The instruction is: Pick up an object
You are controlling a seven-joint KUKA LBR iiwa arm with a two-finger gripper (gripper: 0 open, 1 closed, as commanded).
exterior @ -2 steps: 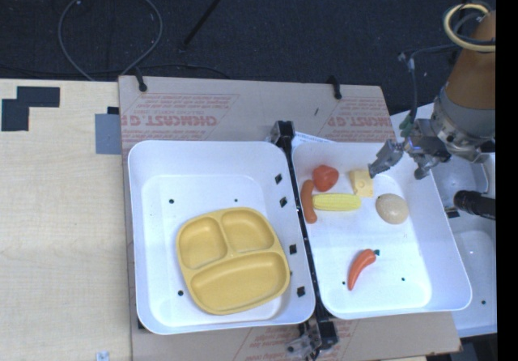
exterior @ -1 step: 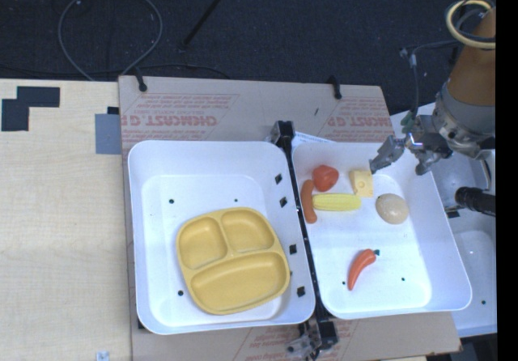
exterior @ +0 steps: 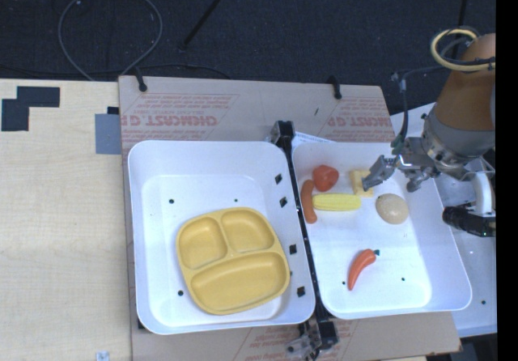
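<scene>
The right bin (exterior: 441,278) holds a red tomato (exterior: 325,177), a yellow corn cob (exterior: 336,202), an orange-red sausage (exterior: 308,201), a small yellow piece (exterior: 357,180), a beige potato (exterior: 392,208) and an orange chili pepper (exterior: 361,267). My gripper (exterior: 396,175) hangs over the bin's upper right part, just above the potato and right of the yellow piece. Its fingers (exterior: 376,174) are spread open with nothing between them.
The left bin (exterior: 154,189) holds a yellow divided plate (exterior: 232,260). A black divider (exterior: 293,222) runs between the bins. Cardboard lies under both bins, with a wooden bench top to the left.
</scene>
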